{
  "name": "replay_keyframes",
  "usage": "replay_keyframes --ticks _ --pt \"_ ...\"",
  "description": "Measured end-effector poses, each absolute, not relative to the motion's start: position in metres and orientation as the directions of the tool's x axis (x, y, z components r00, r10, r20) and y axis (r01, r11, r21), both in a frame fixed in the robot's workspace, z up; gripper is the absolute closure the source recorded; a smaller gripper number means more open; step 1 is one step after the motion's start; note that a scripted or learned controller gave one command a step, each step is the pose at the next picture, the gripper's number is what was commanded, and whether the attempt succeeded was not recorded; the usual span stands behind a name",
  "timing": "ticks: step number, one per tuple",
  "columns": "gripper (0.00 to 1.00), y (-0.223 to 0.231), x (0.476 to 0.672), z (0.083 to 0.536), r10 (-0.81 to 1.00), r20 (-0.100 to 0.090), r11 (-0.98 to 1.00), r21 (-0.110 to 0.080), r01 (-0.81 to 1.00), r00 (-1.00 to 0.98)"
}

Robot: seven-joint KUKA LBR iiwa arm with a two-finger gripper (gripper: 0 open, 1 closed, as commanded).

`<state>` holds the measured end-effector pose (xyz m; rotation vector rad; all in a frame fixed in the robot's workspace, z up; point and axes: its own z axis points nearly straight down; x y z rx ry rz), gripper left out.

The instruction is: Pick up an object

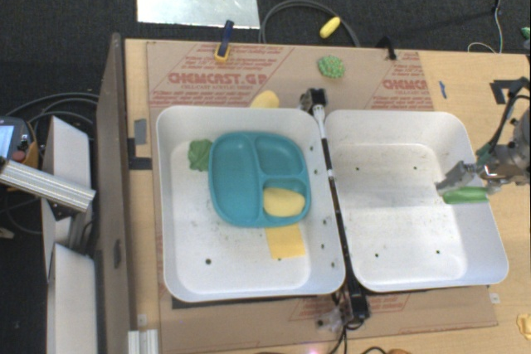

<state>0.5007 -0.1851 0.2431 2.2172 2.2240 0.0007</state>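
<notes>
My gripper (458,181) reaches in from the right, low over the right bin (398,137) at its right wall. A small green elongated object (465,195) lies directly under or against the gripper tip; I cannot tell whether it is gripped. In the left bin (178,178) sits a teal divided plate (241,178) with a yellow rounded object (283,201) in its front right compartment. A flat yellow slice (286,243) lies just in front of the plate. A green leafy piece (199,153) rests at the plate's left edge.
On the cardboard behind the bins lie a yellow lump (265,100), a green knobbly item (331,66) and a blue-and-yellow clamp (224,46). A black divider strip (330,178) runs between the bins. Cables hang at the right.
</notes>
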Motion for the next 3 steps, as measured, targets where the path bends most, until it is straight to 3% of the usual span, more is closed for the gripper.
replay_keyframes --ticks 1,2,3 --pt "0.0 -0.207 0.528 0.096 1.0 0.0 0.002 -0.002 1.0 -0.002" --pt "1.0 -0.206 0.529 0.113 1.0 -0.001 0.003 0.004 1.0 -0.003" --pt "1.0 -0.101 0.573 0.12 1.0 0.003 0.015 0.005 1.0 -0.015"
